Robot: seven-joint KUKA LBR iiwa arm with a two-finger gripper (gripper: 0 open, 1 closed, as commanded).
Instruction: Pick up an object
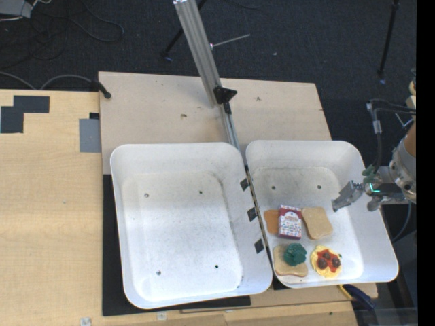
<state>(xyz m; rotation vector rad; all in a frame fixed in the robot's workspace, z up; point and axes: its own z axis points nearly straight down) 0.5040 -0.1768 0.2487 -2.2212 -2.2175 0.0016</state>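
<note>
Left bin (pixel 177 277): bare white floor. Right bin (pixel 299 158): small items clustered at near end. Gripper (pixel 357 197) hangs over right bin's right side, well apart from cluster; its grip state can't be read from here, nothing visibly held.

Red box (pixel 290 223): flat between brown slice (pixel 272 221) and tan slice (pixel 317 222), touching both. Likely light, stiff; grip across narrow sides.

Green lump (pixel 295 254) on bread (pixel 288 267): probably soft, may squash.

Yellow piece (pixel 327 261), red-topped: thin, low, likely hard to pinch.
</note>
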